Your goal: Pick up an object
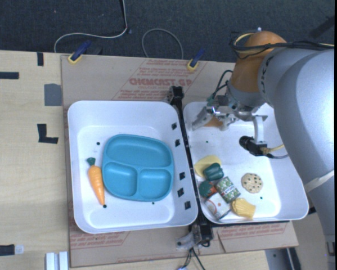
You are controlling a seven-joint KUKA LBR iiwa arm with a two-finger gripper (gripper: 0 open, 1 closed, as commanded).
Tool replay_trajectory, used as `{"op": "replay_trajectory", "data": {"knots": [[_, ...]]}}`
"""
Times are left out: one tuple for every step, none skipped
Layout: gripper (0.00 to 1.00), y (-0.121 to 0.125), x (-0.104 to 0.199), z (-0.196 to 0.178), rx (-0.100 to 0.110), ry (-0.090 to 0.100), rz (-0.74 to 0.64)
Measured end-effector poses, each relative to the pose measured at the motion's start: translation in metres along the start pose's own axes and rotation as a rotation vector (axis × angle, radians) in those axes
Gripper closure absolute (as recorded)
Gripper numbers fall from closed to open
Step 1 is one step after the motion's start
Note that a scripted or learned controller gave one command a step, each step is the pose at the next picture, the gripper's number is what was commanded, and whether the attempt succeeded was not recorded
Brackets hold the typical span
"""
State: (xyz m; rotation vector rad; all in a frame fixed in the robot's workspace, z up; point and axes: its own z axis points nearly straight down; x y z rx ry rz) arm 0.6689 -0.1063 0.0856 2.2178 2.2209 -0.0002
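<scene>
- The candidate objects sat clustered in the near half of the right bin: a yellow piece, a dark green item, a green-labelled packet, a red-and-white item, a second yellow piece and a cookie a little apart to the right.
- None of them looked lifted; all rested on the bin floor.
- The end effector was low over the far end of that bin, well apart from the cluster; I cannot tell how it was set, though something brownish showed just beneath it.
- The left bin held a blue divided tray with a toy carrot just beside it.
- Judged from this, the pick was not yet done: a grasp and a lift were still left.
</scene>
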Motion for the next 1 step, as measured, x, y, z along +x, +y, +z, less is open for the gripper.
{"op": "replay_trajectory", "data": {"knots": [[1.0, 0.0003, -0.0002, -0.0103, 0.0, 0.0, 0.0]]}}
